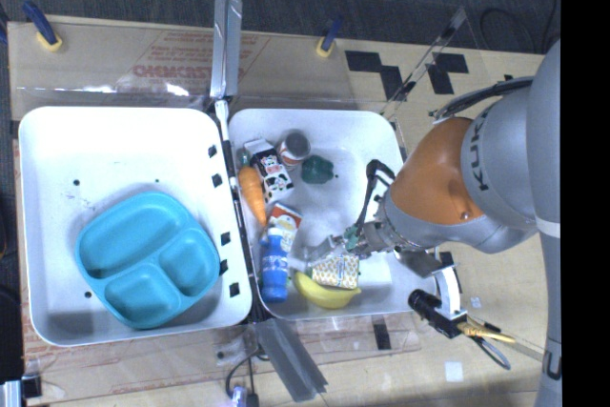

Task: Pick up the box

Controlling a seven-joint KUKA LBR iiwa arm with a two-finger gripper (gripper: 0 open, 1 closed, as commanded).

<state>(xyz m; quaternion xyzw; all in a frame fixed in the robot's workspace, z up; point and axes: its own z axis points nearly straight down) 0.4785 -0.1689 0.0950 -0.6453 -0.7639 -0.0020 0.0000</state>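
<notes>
Cardboard covers the bench (pixel 114 52) under two white bins: the left bin (pixel 48 148) holds a blue divided tray (pixel 143 262), and the right bin (pixel 381 133) holds a carrot (pixel 253 195), a blue bottle (pixel 274 267), a banana (pixel 324 293), a small can (pixel 295 146) and a dark green object (pixel 317 170). Reaching in from the right, the gripper (pixel 349 246) sits low at the near side of the right bin, just above and touching or nearly touching a patterned box (pixel 335 270) that lies against the banana. Whether its fingers are spread or closed on the box cannot be told.
</notes>
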